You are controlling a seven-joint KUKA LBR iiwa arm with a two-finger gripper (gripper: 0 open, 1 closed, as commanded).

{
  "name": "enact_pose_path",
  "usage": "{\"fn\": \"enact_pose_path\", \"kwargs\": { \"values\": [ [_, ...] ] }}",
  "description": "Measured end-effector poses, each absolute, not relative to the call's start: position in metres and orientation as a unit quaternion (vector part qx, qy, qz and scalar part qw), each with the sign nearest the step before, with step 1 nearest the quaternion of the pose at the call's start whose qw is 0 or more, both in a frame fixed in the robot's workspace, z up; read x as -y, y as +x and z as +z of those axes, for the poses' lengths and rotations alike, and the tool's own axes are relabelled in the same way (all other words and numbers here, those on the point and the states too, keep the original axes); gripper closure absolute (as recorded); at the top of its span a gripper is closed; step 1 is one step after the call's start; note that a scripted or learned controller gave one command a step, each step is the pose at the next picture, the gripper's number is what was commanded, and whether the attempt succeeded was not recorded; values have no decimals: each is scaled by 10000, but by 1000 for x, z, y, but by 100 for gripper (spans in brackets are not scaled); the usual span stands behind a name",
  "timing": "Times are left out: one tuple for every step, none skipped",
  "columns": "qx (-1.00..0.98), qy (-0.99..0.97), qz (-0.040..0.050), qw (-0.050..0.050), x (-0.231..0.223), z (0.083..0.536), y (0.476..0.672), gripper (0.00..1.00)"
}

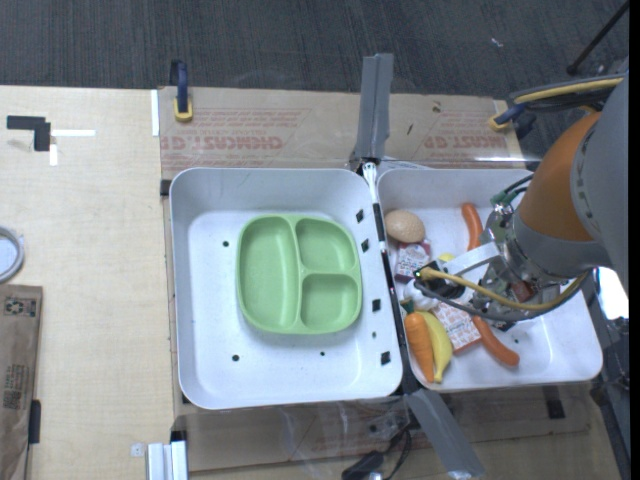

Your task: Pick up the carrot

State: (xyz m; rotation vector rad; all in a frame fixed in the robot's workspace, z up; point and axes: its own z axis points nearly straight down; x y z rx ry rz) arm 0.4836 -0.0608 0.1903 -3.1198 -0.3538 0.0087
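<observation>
Near the front left corner of the right bin (575, 368), I see the carrot (418, 341), a smooth orange taper touching a curved yellow banana (438, 343). Beside them lie a tan egg shape (405, 226) and glossy sausages (497, 345). My grey arm (590, 188) bends down over them; its claw (487, 293) is obscured, so I cannot tell its state.

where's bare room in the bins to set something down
Free: the left bin's white floor around the green divided plate, widest along its left and front. Crowded: the right bin, where egg, carrot, banana and gripper cluster.
</observation>
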Motion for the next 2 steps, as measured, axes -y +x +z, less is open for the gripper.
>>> {"fn": "enact_pose_path", "kwargs": {
  "values": [
    [1010,-9949,28,7,-15,190,478,100],
    [3277,-9448,22,8,5,202,478,100]
  ]
}}
